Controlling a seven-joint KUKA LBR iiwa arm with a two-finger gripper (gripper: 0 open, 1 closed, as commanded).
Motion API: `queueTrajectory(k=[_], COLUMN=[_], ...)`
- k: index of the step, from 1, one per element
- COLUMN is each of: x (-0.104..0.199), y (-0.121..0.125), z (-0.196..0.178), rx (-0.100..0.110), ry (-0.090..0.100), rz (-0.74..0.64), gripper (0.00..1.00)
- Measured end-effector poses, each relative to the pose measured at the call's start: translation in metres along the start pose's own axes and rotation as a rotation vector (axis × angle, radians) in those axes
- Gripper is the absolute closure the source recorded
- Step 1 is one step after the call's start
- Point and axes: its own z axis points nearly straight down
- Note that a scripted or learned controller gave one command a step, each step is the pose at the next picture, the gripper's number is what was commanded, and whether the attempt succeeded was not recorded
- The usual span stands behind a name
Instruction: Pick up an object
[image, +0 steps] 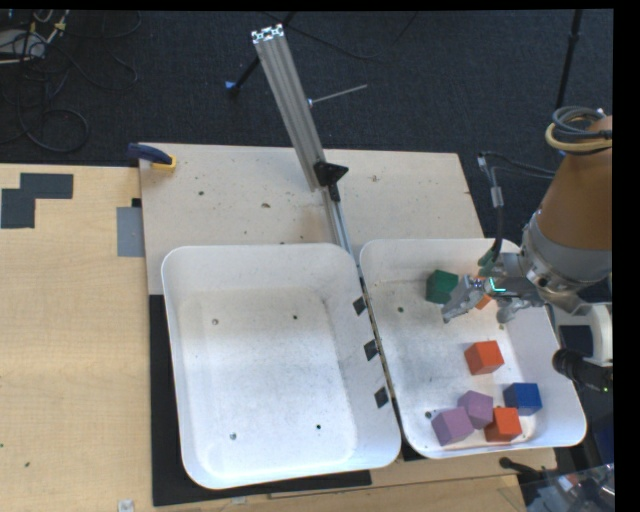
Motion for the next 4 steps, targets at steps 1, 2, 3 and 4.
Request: queueTrajectory(k=[1, 2, 3, 4], x=[-0.008, -0.005, 0.005, 0.001], y=[-0.004, -0.005, -0.005, -0.004], z=[0.049, 0.093, 0.151, 0.138], rx=[0.006, 0.006, 0.007, 0.003], ry=[0.0, 0.001, 0.002, 0.001], rz=[-0.003, -0.003, -0.001, 0.009], gripper=[0.0, 0.0, 0.0, 1.0])
